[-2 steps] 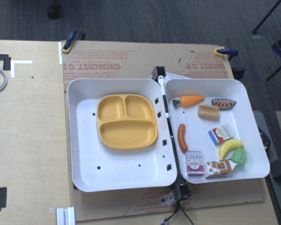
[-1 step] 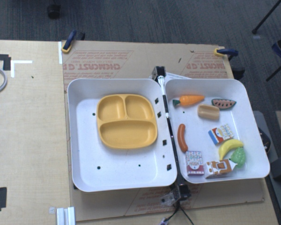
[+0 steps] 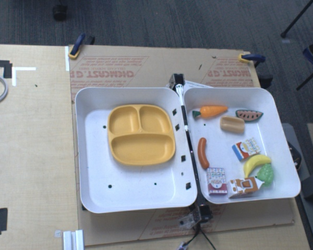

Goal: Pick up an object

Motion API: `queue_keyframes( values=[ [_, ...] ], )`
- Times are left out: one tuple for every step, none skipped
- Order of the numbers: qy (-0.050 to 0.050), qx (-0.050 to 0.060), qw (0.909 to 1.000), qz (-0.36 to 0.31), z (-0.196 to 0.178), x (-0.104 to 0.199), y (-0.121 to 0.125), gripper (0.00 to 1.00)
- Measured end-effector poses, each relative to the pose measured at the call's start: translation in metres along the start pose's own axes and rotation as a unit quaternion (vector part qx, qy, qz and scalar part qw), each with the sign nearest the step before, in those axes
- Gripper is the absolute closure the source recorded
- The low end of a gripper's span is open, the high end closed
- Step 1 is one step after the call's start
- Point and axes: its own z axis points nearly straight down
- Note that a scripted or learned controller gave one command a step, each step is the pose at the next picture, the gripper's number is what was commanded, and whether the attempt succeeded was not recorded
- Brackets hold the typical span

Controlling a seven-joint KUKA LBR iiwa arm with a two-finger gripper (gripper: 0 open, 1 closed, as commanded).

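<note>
Claw: grip state cannot tell; nothing in the bins is seen held or lifted. Places are therefore logged against the bins and neighbouring items.

Left bin [image 3: 88, 155]: one yellow plate [image 3: 142, 134] with three compartments, lying flat, toward the bin's far half.

Right bin [image 3: 283, 139], touching the left bin along the middle seam, holds all the small items:
- carrot [image 3: 211, 111] at the far edge, lying sideways, leaf end toward the seam
- melon slice [image 3: 249, 115] just beside the carrot's tip, on the side away from the seam
- bun [image 3: 232, 124] just near-side of those two, between them
- sausage [image 3: 203, 153] lying lengthwise close to the seam wall, apart from the rest
- blue carton [image 3: 246, 149] mid-bin, tilted
- banana [image 3: 255, 164] just near-side of the blue carton, touching a green item [image 3: 266, 174], too small to identify
- pink carton [image 3: 216, 182] at the near edge, below the sausage
- brown box [image 3: 244, 187] beside the pink carton, against the near wall, touching the green item

All items rest on the bin floor.

Both bins sit on a cardboard sheet [image 3: 125, 69] on the worktop [image 3: 31, 165]. A clamp [image 3: 77, 45] grips the sheet's far left corner; a second clamp [image 3: 252, 58] grips the far right.
</note>
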Motion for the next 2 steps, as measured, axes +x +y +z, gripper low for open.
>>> queue_keyframes(
  values=[
    [0.000,0.000,1.0000,0.000,0.000,0.000,0.000,0.00],
    [0.011,0.010,0.9767,0.214,0.008,0.020,-0.002,0.00]
  ],
)
